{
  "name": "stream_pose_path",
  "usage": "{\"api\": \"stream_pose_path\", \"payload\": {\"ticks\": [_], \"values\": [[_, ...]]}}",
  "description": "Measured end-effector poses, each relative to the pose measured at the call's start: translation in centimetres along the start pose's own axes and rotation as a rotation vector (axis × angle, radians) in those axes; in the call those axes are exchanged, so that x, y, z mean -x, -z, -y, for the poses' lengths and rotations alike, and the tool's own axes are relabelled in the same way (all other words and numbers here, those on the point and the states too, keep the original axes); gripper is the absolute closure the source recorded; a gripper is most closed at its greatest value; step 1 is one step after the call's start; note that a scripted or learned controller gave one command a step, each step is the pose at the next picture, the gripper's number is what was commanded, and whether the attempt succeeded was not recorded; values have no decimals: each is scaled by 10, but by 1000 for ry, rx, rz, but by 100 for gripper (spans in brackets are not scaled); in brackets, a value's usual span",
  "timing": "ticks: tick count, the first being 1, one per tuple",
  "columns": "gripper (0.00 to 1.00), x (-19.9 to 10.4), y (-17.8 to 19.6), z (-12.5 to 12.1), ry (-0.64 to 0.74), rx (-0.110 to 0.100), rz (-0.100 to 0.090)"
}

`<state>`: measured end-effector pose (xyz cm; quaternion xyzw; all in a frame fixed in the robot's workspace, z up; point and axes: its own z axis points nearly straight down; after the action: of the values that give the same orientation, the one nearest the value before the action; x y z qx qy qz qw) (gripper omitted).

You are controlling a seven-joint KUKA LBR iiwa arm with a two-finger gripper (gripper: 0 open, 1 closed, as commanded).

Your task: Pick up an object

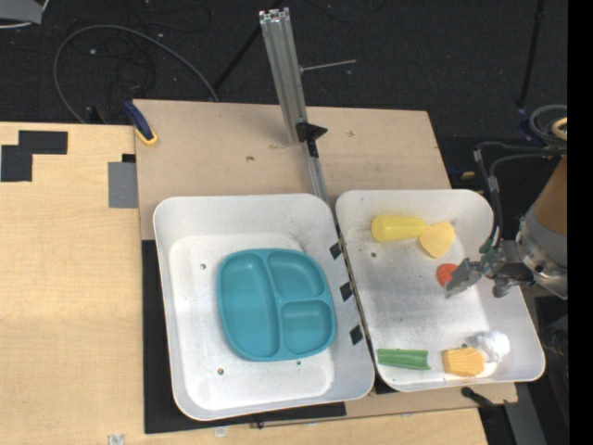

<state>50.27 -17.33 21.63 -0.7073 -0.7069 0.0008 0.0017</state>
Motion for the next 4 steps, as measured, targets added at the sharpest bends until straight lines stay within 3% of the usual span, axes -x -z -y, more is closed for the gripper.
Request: {"api": "stream_pose_path", "payload": {"ticks": [1, 2, 3, 4], "values": [[0, 0, -51, 10, 0, -4, -1], [0, 5, -107, 4, 0, -3, -1], [0, 7, -121, 2, 1, 2, -2], [100, 2, -111, -2, 2, 13, -10]]}}
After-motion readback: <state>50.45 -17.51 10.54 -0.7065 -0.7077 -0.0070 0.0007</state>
